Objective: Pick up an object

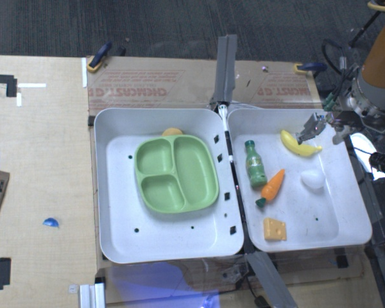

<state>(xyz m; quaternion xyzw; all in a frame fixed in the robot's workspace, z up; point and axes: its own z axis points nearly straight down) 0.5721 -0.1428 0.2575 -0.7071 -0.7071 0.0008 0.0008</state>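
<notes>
The right bin point(346, 233) holds a yellow banana point(299, 145), a green bottle point(255, 164), an orange carrot point(272, 185), a white egg-shaped object point(313, 181) and a yellow cheese wedge point(275, 230). My gripper point(324, 131) hangs over the bin's far right corner, just right of and above the banana. Its fingers point(308, 129) stand open with nothing between them.
The left bin point(109, 230) carries a green divided plate point(177, 172), with a small yellow-orange object point(172, 132) peeking out behind it. A grey divider bar point(226, 69) rises between the bins at the back. Cables and the arm crowd the right edge.
</notes>
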